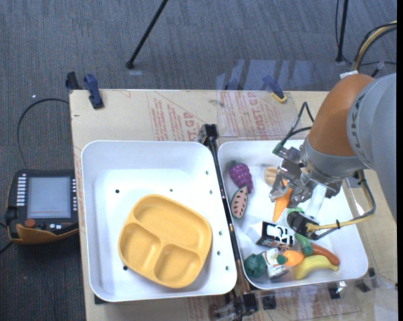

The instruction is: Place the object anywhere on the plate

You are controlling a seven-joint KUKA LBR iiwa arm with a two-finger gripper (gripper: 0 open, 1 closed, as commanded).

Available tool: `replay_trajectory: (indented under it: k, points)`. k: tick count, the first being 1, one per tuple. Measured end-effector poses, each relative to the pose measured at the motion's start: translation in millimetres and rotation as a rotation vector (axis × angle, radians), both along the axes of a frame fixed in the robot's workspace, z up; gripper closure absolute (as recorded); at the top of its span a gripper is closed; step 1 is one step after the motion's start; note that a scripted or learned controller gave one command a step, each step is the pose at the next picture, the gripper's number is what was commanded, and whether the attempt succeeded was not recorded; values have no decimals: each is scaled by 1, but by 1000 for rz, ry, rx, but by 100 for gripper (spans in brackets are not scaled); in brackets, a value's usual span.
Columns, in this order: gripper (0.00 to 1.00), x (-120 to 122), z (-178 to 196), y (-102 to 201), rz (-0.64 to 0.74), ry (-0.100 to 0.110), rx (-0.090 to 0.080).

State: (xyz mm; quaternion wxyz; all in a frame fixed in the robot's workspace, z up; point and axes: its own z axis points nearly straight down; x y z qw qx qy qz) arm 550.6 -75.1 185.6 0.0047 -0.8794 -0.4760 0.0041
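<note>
Pincer [289, 194] fingertips masked by wrist

We see gripper [286, 194] over right white bin [359, 243], fingers around orange plastic carrot [280, 206]; purple toy grapes [240, 174] left of fingers; yellow sectioned plate [164, 241] far left.

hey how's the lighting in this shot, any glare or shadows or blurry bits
Camera view: even, soft lighting; mild glare on the left bin's white floor beside the yellow plate; the arm casts a faint shadow into the right bin; small toys there look slightly soft, the bench edges sharp.
</note>
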Motion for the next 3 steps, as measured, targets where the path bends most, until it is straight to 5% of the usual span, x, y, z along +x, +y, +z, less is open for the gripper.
replay_trajectory:
  k: [1,3]
  points:
    - [0,0,0,0,0,0,0]
    - [0,0,0,0,0,0,0]
